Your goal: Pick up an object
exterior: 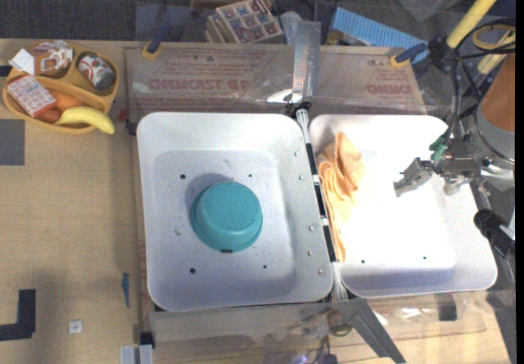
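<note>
The cloth [341, 182], a pale orange crumpled strip, lies in the right bin [409, 272] hard against that bin's left wall, its long axis running from the far end toward the near end of the bin, with the wider bunched part at the far end and a thin tail pointing toward the near edge.

Going from the left: a yellow tray [24, 113] sits on the bench with a banana [87, 118] and small packets in it. Next, the left bin [164, 272] holds a teal bowl [228, 216], turned upside down, near its middle. Then comes the cloth in the right bin. Further right, the gripper [409, 177] hangs over the right bin's floor, well apart from the cloth, with nothing between its fingers; how far open they are I cannot tell. The grey arm [491, 162] enters from the right edge.
</note>
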Available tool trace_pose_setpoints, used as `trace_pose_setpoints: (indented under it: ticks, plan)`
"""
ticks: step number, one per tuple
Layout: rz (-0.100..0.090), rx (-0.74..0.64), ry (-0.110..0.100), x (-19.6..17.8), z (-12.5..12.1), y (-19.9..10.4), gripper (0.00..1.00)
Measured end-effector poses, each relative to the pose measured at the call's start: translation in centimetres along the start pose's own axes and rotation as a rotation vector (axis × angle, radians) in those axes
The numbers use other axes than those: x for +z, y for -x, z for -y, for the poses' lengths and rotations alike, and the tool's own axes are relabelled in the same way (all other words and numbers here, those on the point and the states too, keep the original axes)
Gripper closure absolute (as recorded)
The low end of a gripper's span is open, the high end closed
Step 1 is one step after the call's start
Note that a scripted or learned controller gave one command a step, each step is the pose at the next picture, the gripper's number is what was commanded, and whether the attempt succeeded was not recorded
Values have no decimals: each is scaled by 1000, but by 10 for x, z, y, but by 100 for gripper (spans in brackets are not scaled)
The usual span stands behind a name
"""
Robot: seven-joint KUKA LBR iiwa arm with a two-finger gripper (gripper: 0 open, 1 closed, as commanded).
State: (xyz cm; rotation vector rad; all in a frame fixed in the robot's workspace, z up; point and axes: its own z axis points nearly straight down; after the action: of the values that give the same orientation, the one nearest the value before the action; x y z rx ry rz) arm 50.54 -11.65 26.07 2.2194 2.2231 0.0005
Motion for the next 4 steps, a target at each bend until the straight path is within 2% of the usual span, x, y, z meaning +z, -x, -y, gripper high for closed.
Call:
trace_pose_setpoints:
  ticks: [1,2,3,4]
  plan:
    - [0,-122,-1,76,-53,-58,0]
    - [1,-106,2,148,-109,1,0]
    - [5,-231,14,168,-132,-15,0]
    - [4,-229,21,156,-134,-16,100]
